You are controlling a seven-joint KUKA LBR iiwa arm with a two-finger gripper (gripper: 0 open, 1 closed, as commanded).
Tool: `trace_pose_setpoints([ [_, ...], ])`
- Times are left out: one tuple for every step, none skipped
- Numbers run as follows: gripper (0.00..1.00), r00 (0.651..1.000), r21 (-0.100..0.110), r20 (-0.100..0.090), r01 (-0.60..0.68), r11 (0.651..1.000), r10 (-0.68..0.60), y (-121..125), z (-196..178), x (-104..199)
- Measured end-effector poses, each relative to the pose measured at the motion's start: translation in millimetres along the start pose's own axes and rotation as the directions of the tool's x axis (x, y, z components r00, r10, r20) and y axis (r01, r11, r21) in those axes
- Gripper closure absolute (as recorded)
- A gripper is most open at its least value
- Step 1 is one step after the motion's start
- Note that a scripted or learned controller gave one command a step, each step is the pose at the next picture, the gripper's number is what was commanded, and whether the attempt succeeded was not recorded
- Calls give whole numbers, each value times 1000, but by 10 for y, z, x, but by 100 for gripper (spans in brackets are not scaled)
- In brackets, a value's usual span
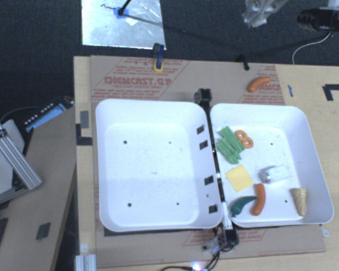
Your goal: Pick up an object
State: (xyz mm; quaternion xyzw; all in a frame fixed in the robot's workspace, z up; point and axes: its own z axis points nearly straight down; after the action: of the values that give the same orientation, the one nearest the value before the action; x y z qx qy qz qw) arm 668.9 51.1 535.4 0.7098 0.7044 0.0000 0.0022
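1. Jaws of the gripper (259, 13) hang blurred at the top of the camera view, well above and behind the bins; whether they are parted or closed cannot be told, and nothing can be seen between them.
2. Largest on the bench, the left bin (150, 162) sits side by side with the right bin (313, 151), their inner walls touching along a row of dark clips.
3. Behind the bench, a silvery sheet (124, 16) lies on the dark floor.
4. Inside the right bin, a bundle of green bean pods (229, 144) lies near the inner wall, towards the far side.
5. A yellow cheese slice (239, 178) lies flat just in front of the pods.
6. A pale, silvery can-like object (273, 174) lies on its side to the right of the cheese.
7. A red-orange sausage (259, 199) lies in front of the cheese, with a dark green pepper (241, 204) just beside it on its left.
8. An ice-cream cone (299, 201) rests near the front right corner.
9. An orange pretzel (244, 139) touches the pods' right side.
10. A second orange sausage (259, 84) lies outside the bins, on the board behind the right bin.
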Motion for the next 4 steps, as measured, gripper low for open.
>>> trace_pose_setpoints([
  [100,1000,12,1,-6,1000,6,-14,1074,-1479],
  [100,1000,-3,-2,10,1000,-10,8,691,-1420],
  [100,1000,-6,-3,14,1000,-14,6,218,-1177],
  [100,1000,-3,-4,17,1000,-17,-38,-16,-629],
])
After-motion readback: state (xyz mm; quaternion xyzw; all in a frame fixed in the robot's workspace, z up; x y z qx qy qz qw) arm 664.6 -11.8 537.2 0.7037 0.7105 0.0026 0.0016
